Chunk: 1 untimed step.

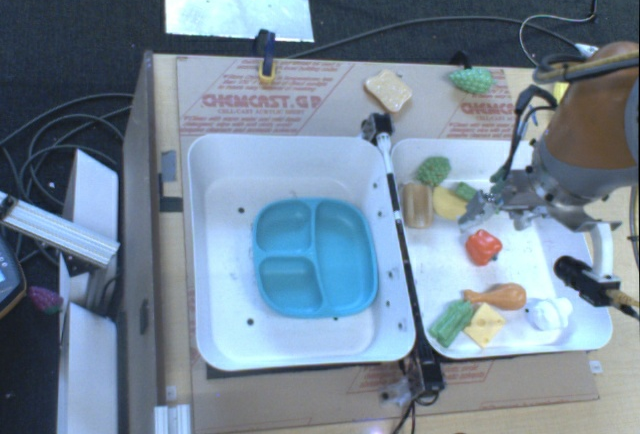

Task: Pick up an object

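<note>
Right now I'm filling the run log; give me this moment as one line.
arm: over right bin | tool: beside yellow piece | red pepper: lying free | blue tray: left bin

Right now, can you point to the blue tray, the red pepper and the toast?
blue tray (268, 244), camera view, bare floor of its left upper compartment
red pepper (483, 247), camera view, middle of its red body
toast (388, 90), camera view, middle of the slice

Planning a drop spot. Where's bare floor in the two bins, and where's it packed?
Left bin: bare strip all round the blue tray, widest on its left. Right bin: a patch between the red pepper and the drumstick. Crowded: its upper left by the gripper and the front row with the cheese.
</note>
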{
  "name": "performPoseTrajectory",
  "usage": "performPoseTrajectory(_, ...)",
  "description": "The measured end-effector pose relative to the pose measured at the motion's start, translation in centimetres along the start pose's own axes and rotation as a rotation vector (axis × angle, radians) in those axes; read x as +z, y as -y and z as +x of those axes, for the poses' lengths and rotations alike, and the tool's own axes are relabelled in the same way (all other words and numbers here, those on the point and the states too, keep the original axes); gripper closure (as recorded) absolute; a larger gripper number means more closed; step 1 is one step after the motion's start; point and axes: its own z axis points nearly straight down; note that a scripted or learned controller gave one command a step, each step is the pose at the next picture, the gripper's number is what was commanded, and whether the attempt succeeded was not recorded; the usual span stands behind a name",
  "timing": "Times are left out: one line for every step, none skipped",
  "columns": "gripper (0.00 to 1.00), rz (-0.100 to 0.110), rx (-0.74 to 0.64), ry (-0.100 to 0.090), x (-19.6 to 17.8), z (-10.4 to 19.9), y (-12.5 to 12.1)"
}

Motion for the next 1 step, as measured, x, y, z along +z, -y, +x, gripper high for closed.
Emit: performPoseTrajectory(0.0,0.001,0.001,0.0,9.88,-2.64,-0.72)
